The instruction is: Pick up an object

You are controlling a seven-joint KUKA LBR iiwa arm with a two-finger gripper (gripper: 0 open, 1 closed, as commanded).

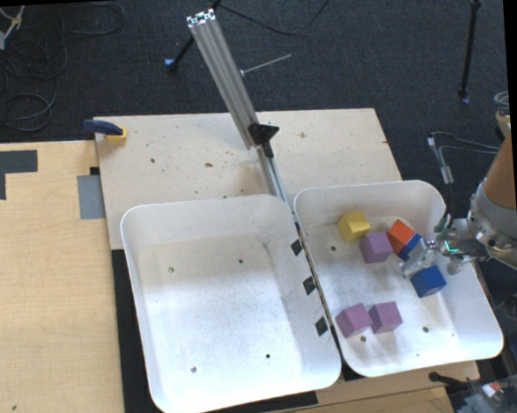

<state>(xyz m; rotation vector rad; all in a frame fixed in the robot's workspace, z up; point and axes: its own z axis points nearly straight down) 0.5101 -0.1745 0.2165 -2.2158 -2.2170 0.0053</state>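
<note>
The right bin [480,340] holds several small blocks. A yellow block [353,225] lies toward the back, with a purple block [375,247] just in front of it. An orange block [402,232] sits against a small blue block [409,249]. A larger blue block [429,281] lies a little nearer the front. Two more purple blocks [353,319] [385,315] rest side by side near the front left. My gripper [430,254] reaches in from the right and hangs low between the orange-and-blue pair and the larger blue block, very close to both.
The left bin [147,253] stands beside the right one, with black clips along the shared rim [303,269]. A slanted aluminium post [233,88] rises behind the bins. The right bin's far right wall is close to my wrist.
</note>
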